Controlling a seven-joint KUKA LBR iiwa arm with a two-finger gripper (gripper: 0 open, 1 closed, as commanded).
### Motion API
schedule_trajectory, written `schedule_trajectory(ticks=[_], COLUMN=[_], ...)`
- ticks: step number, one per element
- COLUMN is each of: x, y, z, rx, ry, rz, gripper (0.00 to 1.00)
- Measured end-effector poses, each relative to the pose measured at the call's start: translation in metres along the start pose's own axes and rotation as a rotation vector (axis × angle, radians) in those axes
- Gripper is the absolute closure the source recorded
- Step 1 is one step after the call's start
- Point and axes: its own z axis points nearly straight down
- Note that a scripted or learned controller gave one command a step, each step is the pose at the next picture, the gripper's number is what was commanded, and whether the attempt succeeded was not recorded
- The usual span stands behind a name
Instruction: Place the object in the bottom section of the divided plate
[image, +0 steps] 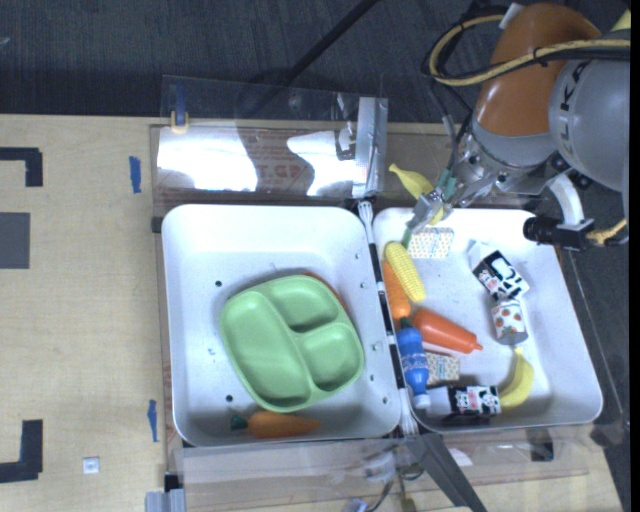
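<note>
Early stage, by the look of it. Green divided plate (291, 340) in the left bin (190, 250), tilted toward that bin's front edge, all three sections bare. Nothing placed yet. Orange carrot (283, 424) against the left bin's front wall, just beside the plate rim, outside it.

Gripper (428, 212) low over the back left corner of the right bin (575, 330), above the corn cob (404, 270) and a small patterned packet (431, 243). Fingers blurred and foreshortened; cannot tell how far open, nor whether anything is between them. No object clearly in hold.

Rest of the right bin crowded: orange bottle (446, 331), blue-capped bottle (413, 362), banana (517, 380), small cartons near the right wall. Second banana (411, 181) outside the bin's back edge.

Left to do, as judged: secure one object, carry across, set down in the plate's bottom section. Which object is intended: unclear. Plate's lower rim partly overlapping the carrot; small dark item at the carrot's left end too small to identify.
</note>
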Motion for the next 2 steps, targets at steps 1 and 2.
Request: schedule_trajectory(ticks=[1,2], x=[0.095,0.19], y=[0.028,0.037], z=[0.025,0.054], rx=[0.004,0.006], ry=[0.003,0.002], rz=[0.078,0.216], gripper=[1.0,1.0])
